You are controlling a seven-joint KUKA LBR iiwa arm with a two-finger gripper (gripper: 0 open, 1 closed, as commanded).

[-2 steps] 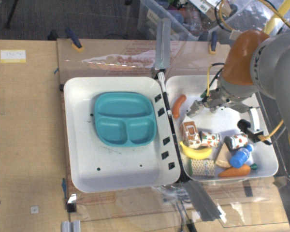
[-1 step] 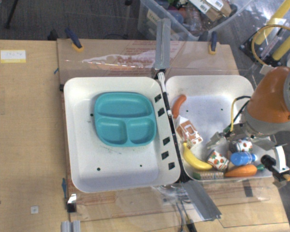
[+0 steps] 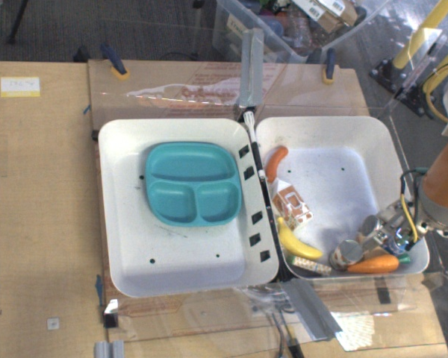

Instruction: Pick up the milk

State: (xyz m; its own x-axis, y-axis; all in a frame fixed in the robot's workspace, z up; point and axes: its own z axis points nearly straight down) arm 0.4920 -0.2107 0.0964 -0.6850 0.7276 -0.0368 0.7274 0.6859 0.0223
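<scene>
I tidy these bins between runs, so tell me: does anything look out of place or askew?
Only slightly: the milk carton lies tipped on its side in the right bin, not upright. The banana and carrot crowd the near wall beside the gripper. Nothing looks spilled or damaged.

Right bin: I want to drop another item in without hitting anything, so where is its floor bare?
The right bin is bare across its far and middle floor, between the hot dog and the right wall. The near edge is crowded: milk carton, banana, carrot and the gripper low in the near-right corner.
</scene>
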